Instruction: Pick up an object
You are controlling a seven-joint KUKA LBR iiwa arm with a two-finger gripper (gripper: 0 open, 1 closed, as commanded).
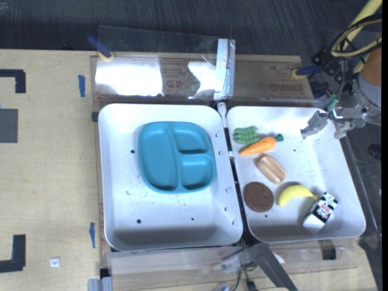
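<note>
In the camera view, the two-finger hand (316, 125) is seen at the upper right corner of the right shallow white bin (351, 180); whether it is wide or narrow cannot be told, and nothing is seen in it. Well apart from it, small plastic toy foods are gathered in that bin: an orange carrot with a green top (259, 145), a green leafy piece (245, 133), a tan bread roll (270, 168), a brown round patty (258, 196), a yellow banana (294, 193) and a black-and-white carton (322, 211). All are judged light, stiff and somewhat slippery. The carrot is best taken across its thick middle. A blue divided plate (177, 156) lies in the left bin (115, 180).
</note>
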